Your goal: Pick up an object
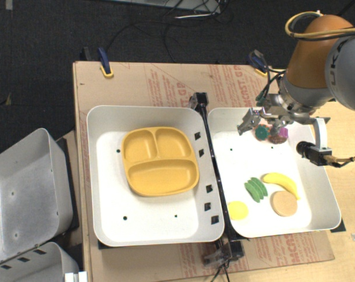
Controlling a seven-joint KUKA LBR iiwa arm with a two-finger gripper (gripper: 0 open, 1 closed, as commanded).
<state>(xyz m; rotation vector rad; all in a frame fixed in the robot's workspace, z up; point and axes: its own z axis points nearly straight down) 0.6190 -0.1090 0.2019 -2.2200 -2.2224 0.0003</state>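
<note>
Hanging over the far end of the right bin [330, 216], the gripper [270, 124] sits just above a teal ball [261, 133] and a purple piece [278, 135]; whether the jaws are apart or together I cannot tell. Nearer the front lie a banana [281, 183], a green pod [256, 188], a yellow disc [237, 210] and a tan biscuit [284, 204], loose for picking. The left bin [104, 216] holds a yellow divided plate [159, 160].

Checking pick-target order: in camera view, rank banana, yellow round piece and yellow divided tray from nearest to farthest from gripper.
1. banana: right bin, below the gripper.
2. yellow round piece: right bin, front-left corner.
3. yellow divided tray: left bin, across the divider.
</note>
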